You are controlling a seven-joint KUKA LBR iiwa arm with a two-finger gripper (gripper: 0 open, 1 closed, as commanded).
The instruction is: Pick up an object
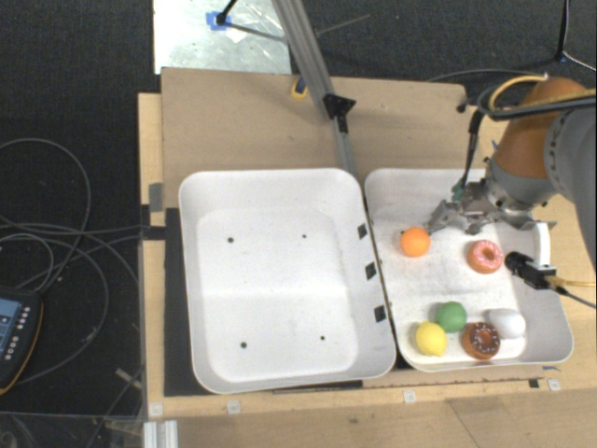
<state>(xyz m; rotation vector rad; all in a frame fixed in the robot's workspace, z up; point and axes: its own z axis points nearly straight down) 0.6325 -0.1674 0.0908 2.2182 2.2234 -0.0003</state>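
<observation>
Gripper hangs low in the right bin, fingers spread apart, nothing between them; orange ball lies just beside it; pink doughnut is near; green ball and lemon sit at the front edge.

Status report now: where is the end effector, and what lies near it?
End effector over right bin, nothing seen held. Orange ball just beside it, pink donut close. Path to ball looks open.
</observation>
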